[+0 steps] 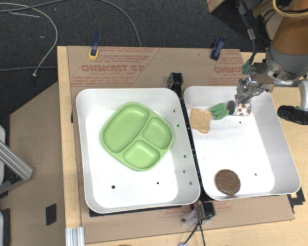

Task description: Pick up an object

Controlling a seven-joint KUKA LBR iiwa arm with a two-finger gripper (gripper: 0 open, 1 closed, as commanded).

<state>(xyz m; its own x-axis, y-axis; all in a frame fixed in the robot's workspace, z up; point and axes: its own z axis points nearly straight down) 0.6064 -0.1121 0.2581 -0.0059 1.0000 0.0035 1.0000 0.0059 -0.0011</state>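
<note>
I'm looking into a robotics lab: two white bins (87, 137) sit on clamped cardboard sheeting (143, 65) (blue clamps (95, 45) at the back), loose cables (51, 14) across dark carpet.

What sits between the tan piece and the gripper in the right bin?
A small green object, seen from the overhead camera, between the tan piece and the gripper.

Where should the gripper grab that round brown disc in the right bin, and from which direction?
Take the brown disc across its edges, coming straight down from above. It lies flat near the front wall of the right bin, so a side approach looks blocked, while its round outline offers opposite edges in any direction.
</note>
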